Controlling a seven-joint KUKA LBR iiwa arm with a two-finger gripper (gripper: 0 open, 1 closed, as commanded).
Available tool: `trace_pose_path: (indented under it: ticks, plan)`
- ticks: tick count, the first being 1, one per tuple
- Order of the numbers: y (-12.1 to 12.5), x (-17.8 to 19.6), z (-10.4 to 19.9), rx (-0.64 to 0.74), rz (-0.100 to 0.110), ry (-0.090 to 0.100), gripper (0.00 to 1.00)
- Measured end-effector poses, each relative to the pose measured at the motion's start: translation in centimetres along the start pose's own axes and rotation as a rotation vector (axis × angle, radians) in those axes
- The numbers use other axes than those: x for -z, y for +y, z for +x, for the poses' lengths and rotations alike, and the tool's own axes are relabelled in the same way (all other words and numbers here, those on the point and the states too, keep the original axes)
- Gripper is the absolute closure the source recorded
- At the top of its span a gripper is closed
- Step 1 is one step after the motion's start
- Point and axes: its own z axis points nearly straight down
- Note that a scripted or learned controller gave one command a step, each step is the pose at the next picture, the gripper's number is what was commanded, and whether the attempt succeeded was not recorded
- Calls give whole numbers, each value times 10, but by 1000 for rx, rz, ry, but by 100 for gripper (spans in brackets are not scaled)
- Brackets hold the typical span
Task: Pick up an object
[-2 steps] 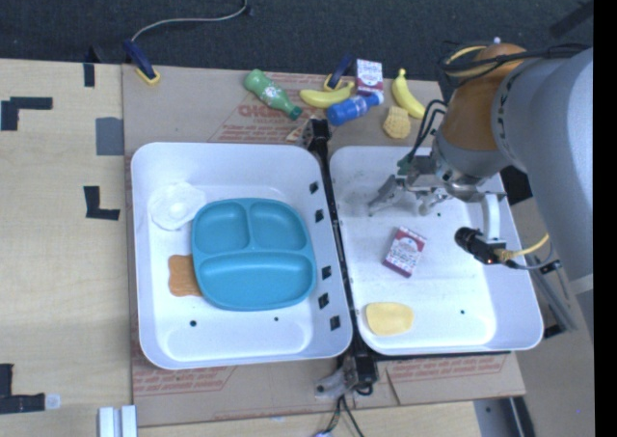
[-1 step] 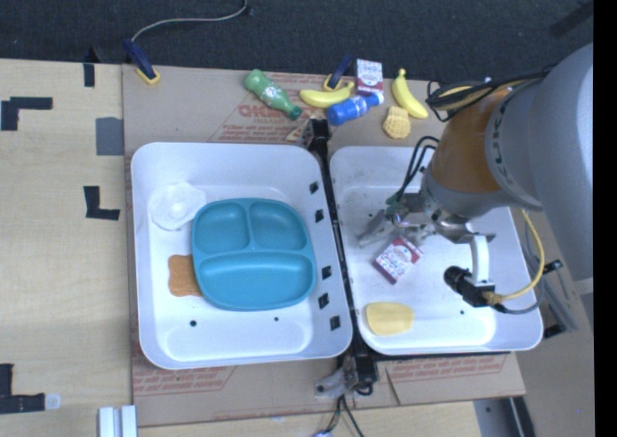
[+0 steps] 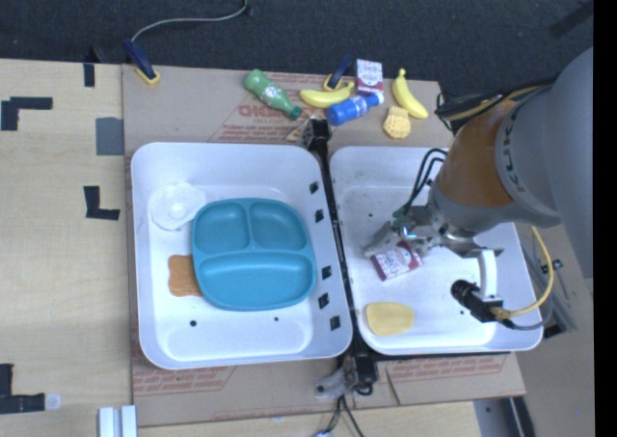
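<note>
Start at the left bin [image 3: 145, 232]: you see a blue divided plate [image 3: 254, 254] in its middle, a clear cup [image 3: 174, 205] at the plate's upper left, and an orange-brown flat piece [image 3: 181, 276] poking out from under the plate's left edge. Nothing there is being touched.

Move across to the right bin [image 3: 501, 334]. A small red-and-white packet [image 3: 395, 262] lies flat on the bin floor near the middle, and a yellow rounded piece [image 3: 388, 317] sits below it, near the front wall. The tool [image 3: 410, 231] is down low, right at the packet's upper edge. You cannot tell from this slant how wide it stands or whether it has a grip on anything.

So judge the pick as not done: the packet looks like the target, it rests on the bin floor, and closing and lifting are left. Toy bananas [image 3: 328, 95] and bottles rest on the surface behind the bins, apart from all this.
</note>
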Motion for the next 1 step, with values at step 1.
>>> trace_pose_path:
  ticks: [1]
  plan:
    - [0, 9, 0, 0, 0, 0, 100]
